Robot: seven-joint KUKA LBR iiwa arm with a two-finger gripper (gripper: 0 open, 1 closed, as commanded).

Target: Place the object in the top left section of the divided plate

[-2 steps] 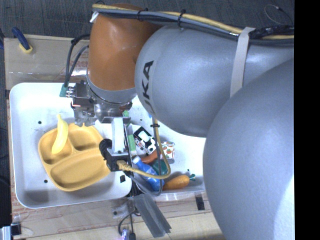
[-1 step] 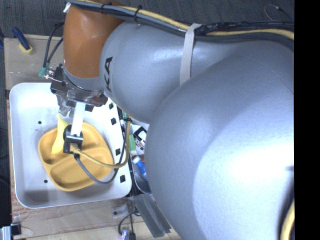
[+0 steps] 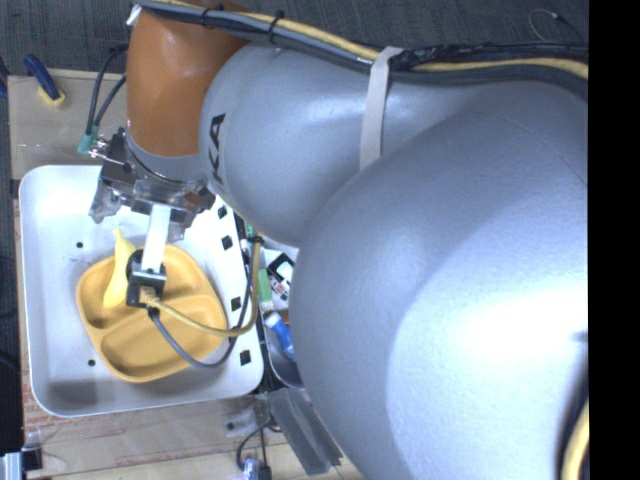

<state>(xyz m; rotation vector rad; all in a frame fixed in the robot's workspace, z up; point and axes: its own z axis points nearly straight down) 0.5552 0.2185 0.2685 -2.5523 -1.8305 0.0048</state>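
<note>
1. Gripper of the grey arm is hanging under the orange band, over the far left part of the shallow white left-hand bin. How wide it is standing cannot be told from this slant, and nothing is showing clamped in it.
2. The gripper is hovering just above the far edge of the mustard-yellow divided plastic plate, and whether it is touching the plate cannot be told.
3. The plate is lying in the middle of the left-hand bin, filling much of its floor.
4. A bright yellow, long, narrow object is lying along the plate's upper left edge, just beside the gripper; whether it is sitting fully within that section is unclear.
5. The arm's bulk is covering the right-hand bin, with small green and blue bits peeking out at its edge, too small to identify.
6. A blue-handled tool with a yellow tip is lying on the wooden bench beyond the bins.
7. Black letters "KA" are showing on the arm's grey shell beside the orange band.
</note>
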